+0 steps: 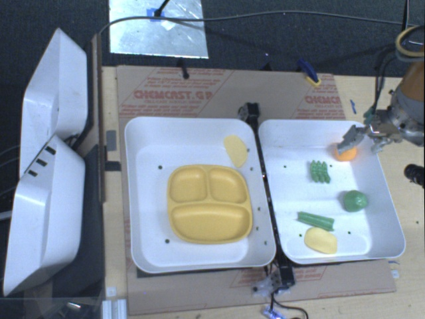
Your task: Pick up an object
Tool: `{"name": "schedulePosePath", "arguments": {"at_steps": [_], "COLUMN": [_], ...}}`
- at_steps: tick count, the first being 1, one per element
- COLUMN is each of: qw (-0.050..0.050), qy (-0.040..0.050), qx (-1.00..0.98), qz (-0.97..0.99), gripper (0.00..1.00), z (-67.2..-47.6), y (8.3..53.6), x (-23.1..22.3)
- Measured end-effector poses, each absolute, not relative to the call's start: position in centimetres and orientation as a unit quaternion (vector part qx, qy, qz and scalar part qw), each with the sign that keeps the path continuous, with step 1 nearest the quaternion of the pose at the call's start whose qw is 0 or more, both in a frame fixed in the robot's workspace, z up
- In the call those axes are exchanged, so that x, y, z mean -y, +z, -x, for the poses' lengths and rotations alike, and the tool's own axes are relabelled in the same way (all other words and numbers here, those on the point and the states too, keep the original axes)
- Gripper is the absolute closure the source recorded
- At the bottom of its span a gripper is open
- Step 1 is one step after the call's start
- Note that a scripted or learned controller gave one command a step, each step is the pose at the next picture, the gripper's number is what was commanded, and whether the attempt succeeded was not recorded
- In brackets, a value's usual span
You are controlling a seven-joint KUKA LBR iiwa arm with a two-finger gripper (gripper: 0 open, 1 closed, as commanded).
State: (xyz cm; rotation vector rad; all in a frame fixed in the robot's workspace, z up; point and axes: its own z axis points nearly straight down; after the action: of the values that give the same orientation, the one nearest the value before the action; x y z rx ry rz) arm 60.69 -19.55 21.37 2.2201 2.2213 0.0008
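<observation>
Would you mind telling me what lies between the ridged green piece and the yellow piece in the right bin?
In the camera view, a long green piece lies between the ridged green piece and the yellow piece, just above the yellow one.

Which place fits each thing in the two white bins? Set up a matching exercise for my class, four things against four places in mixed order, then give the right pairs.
Things:
1. yellow divided tray
2. orange piece
3. green ball
4. pale yellow oval piece

Places:
A. right bin, by its right wall
B. left bin, in the middle
C. left bin, at its far right corner
D. right bin, far end, beside the tool

Pairs: 1-B, 2-D, 3-A, 4-C
</observation>
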Motion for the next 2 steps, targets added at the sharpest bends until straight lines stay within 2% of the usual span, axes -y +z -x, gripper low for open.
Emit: {"name": "schedulePosePath", "arguments": {"at_steps": [1, 2], "qw": [0.004, 0.004], "qy": [0.0043, 0.0025], "qx": [-0.709, -0.708], "qz": [-0.705, -0.707], "gripper": [0.0, 0.0], "z": [-54.9, -58.5], "y": [34.9, 44.1], "x": [13.5, 14.2]}}
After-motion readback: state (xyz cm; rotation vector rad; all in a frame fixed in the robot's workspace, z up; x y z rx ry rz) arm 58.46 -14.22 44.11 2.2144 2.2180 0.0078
